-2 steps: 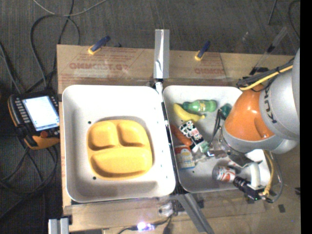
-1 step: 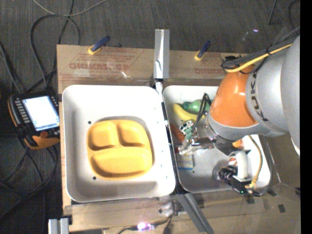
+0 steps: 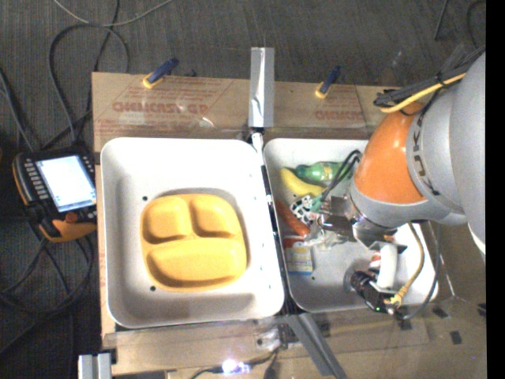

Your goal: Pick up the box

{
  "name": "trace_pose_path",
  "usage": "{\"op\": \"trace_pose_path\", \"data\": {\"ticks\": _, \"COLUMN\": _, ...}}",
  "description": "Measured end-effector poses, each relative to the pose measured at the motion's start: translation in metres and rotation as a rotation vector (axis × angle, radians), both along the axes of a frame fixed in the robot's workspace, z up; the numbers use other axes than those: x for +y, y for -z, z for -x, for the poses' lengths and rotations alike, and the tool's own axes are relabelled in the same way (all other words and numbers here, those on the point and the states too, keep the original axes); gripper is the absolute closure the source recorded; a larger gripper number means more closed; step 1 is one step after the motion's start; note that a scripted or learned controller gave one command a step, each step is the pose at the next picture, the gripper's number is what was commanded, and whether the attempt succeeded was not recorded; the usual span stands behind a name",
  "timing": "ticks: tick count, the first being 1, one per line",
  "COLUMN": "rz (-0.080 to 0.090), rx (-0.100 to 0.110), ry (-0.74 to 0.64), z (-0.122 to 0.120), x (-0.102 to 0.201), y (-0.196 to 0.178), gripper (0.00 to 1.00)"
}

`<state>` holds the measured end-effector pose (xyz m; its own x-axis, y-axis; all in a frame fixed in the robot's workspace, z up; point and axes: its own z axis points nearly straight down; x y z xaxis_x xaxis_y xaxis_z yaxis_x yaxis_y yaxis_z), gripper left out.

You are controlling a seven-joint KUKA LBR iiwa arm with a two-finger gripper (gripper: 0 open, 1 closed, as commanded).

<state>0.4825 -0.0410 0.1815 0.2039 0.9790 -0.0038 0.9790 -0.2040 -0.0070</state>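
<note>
The box (image 3: 301, 259) is small and flat, with an orange top end and a light blue lower end. It lies against the left wall of the right bin (image 3: 331, 292). My gripper (image 3: 319, 226) hangs just above and to the right of the box's top end, low among the items there. The arm's orange band (image 3: 383, 168) and grey wrist cover much of the bin behind it.
A yellow banana (image 3: 296, 181), a green bottle (image 3: 322, 170), a black-and-white patterned item (image 3: 301, 206) and a red-orange object (image 3: 289, 222) crowd the right bin's upper left. The left bin (image 3: 118, 212) holds a yellow divided tray (image 3: 193, 239). A handheld pendant (image 3: 59, 184) lies off the bench's left.
</note>
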Motion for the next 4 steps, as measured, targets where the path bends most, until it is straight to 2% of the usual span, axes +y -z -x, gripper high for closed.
{"op": "trace_pose_path", "data": {"ticks": 1, "rz": 0.001, "rx": 0.0, "ry": 0.228, "z": 0.0, "x": 0.002, "y": 0.0, "gripper": 1.0}}
{"op": "trace_pose_path", "data": {"ticks": 3, "rz": 0.007, "rx": -0.001, "ry": 0.773, "z": 0.0, "x": 0.023, "y": 0.0, "gripper": 1.0}}
{"op": "trace_pose_path", "data": {"ticks": 4, "rz": 0.011, "rx": -0.004, "ry": 1.159, "z": 0.0, "x": 0.06, "y": 0.0, "gripper": 1.0}}
